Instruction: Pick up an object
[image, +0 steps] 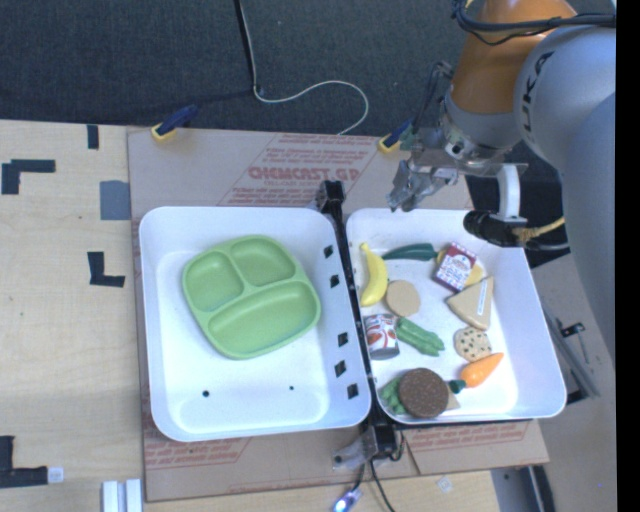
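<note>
Gripper hangs over the right bin's far rim, fingers unreadable from here. Banana lies inside. Cardboard covers the wooden bench, dark carpet beyond.

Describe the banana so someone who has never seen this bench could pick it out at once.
Look in the right-hand white bin, the one crowded with toy food. Along its left wall, near the far end, lies the banana, beside a round tan biscuit and below a dark green pepper. It is the only yellow, curved piece there.
</note>
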